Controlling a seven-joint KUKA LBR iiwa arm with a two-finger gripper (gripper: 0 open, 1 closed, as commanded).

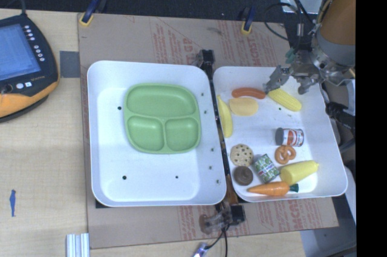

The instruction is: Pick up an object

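Camera view | tool [291, 81] spread open, holding nothing | above corn [285, 99] | right bin [336, 147]

No legible text or labels

My gripper [289, 75] hangs over the right bin's [320, 129] far edge, just above a yellow corn cob [285, 99]. The cob lies flat and slantwise beside a red sausage [248, 93].
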